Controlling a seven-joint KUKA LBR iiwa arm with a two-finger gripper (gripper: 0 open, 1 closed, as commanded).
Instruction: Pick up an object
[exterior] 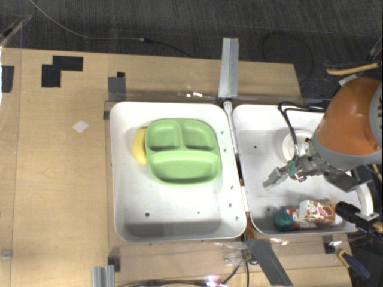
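A divided plate lies in the left bin; a bottle in the right bin.

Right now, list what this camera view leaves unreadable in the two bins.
- Yellow object, left bin: mostly hidden under the green divided plate; cannot identify it.
- White round object, right bin: partly covered by the arm.
- Gripper: too small and blurred to read.
- Bottle: label print too small.

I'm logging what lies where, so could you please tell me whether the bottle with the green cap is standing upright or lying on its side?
Lying on its side: the small bottle with a green cap and orange-and-white label stretches along the near wall of the right white bin, cap pointing left.
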